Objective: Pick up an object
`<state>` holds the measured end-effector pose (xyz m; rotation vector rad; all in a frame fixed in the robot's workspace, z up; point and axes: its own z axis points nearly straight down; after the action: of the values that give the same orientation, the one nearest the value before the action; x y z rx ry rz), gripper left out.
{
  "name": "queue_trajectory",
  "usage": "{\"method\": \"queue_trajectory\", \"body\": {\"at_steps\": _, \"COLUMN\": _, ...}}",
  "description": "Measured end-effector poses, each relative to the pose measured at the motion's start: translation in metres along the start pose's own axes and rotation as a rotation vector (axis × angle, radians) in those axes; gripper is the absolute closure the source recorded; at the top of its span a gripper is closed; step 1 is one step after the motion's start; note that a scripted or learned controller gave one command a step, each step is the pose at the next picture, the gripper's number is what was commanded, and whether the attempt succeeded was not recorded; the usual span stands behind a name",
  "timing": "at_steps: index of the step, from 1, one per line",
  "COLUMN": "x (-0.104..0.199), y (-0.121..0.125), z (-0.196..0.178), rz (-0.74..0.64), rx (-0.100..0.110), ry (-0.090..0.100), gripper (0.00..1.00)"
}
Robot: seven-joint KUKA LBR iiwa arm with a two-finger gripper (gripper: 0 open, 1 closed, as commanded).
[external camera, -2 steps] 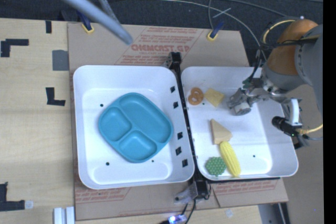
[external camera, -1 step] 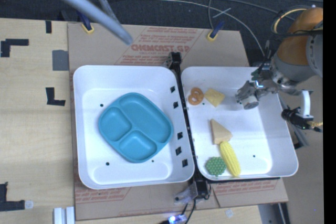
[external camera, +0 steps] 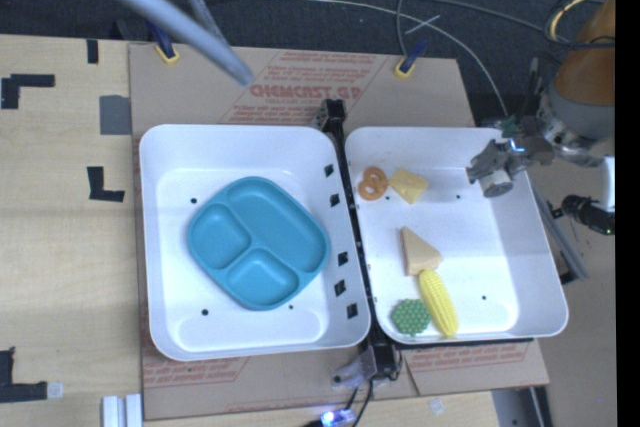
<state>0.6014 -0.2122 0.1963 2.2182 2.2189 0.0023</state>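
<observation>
The camera view looks down on two white bins side by side on a cardboard-covered bench. The left bin [external camera: 160,215] holds a blue sectioned plate [external camera: 257,242] lying flat near its middle. The right bin [external camera: 520,245] holds the small things open to picking: a pretzel [external camera: 372,183] and a pale yellow cheese cube [external camera: 408,185] just beside each other near the back left corner, a cheese wedge [external camera: 420,251] near the middle, and toward the front a corn cob [external camera: 438,301] with a green broccoli floret [external camera: 410,316] touching or almost touching its left side.

The arm comes in from the right, and the gripper [external camera: 492,171] sits over the back right edge of the right bin, well apart from all of the food pieces. It is too small and dark here to tell how its claw stands. Nothing shows between its tips, and every object lies on a bin floor.

As a judgement, the pick is not yet done: choosing a piece, lowering onto it, clamping and lifting all remain.
</observation>
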Motion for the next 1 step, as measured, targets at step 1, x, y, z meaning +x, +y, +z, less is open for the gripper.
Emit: {"method": "queue_trajectory", "body": {"at_steps": 1, "x": 0.0002, "y": 0.0006, "z": -0.0189, "rz": -0.001, "rx": 0.003, "ry": 0.001, "gripper": 1.0}}
